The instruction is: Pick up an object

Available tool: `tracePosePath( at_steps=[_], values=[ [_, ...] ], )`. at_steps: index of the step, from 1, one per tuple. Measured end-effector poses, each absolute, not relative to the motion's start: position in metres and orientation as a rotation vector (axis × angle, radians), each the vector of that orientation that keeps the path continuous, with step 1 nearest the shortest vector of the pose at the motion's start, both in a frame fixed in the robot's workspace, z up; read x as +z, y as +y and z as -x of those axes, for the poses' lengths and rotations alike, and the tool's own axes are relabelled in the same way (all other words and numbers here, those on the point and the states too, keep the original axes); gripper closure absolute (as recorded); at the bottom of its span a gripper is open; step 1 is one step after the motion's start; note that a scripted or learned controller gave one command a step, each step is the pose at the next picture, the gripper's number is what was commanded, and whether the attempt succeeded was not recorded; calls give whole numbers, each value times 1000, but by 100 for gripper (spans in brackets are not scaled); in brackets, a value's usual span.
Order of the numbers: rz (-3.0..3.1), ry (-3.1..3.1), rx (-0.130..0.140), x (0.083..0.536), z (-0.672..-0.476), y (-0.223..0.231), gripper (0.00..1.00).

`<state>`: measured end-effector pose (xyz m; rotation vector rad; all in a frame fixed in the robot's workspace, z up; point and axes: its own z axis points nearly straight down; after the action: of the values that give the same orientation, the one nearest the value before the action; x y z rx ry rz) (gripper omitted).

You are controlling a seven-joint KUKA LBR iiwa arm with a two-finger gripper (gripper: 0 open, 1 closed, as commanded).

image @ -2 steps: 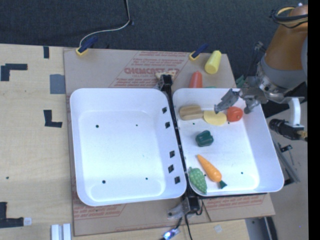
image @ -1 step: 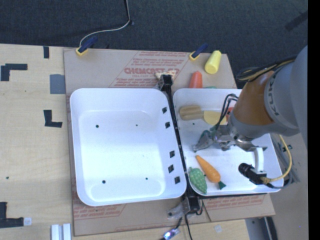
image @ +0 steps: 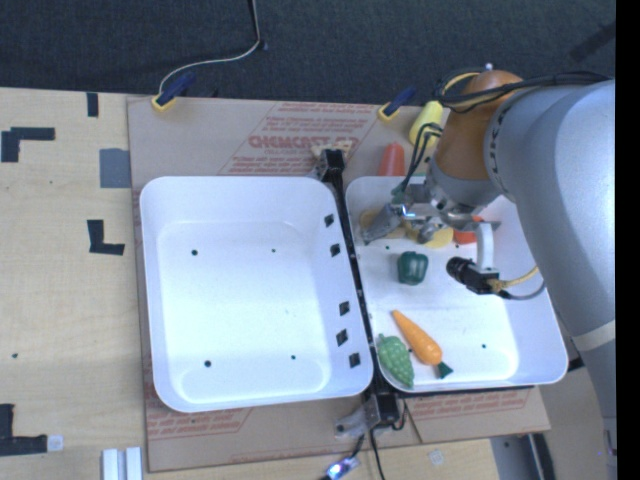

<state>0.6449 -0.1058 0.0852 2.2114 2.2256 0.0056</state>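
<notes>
Arm (image: 545, 168) enters from 3 o'clock; gripper (image: 408, 223) sits low in the right bin (image: 520, 363), toward its 11 o'clock corner, near the divider; a yellow item (image: 415, 233) lies under the gripper, contact unclear; whether it is clenched or released I cannot tell. Green pepper (image: 411, 266) just beside the gripper at its 6 o'clock, apart from it; carrot (image: 418, 339) and a green knobbly piece (image: 395, 359) near the bin's 7 o'clock edge, touching; left bin (image: 160, 268) at 9 o'clock of the divider.
</notes>
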Motion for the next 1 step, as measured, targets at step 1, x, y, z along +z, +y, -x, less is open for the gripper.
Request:
tracePosePath(
  at_steps=[1],
  values=[
    [-2217,2224,2,85,-670,-97,0]
  ],
)
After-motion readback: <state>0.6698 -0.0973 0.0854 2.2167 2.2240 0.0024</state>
